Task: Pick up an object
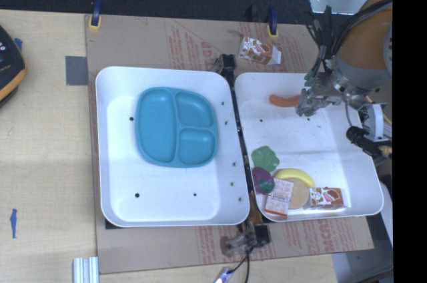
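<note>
An orange sausage-shaped toy (285, 100), smooth and rounded at its left end, is lying in the far part of the right bin (360, 195). Its long axis is running left to right, and its right end is disappearing under the gripper (308, 106). The gripper, a dark grey metal piece, is hanging right at that end; whether its fingers are spread or closed on the toy cannot be told. Above it, the grey arm (363, 41) with its orange band is reaching in from the right, with black cables looping over it.

In the near part of the same bin, a green leafy toy (265, 157), a purple toy (262, 179), a curved yellow banana (295, 176) and two flat printed packets (280, 198) (325, 197) are lying bunched together. The left bin (113, 195), glossy white with rounded corners, is holding a teal three-compartment plate (177, 127). Another small packet (259, 51) is lying on the brown cardboard (167, 41) beyond the bins.
</note>
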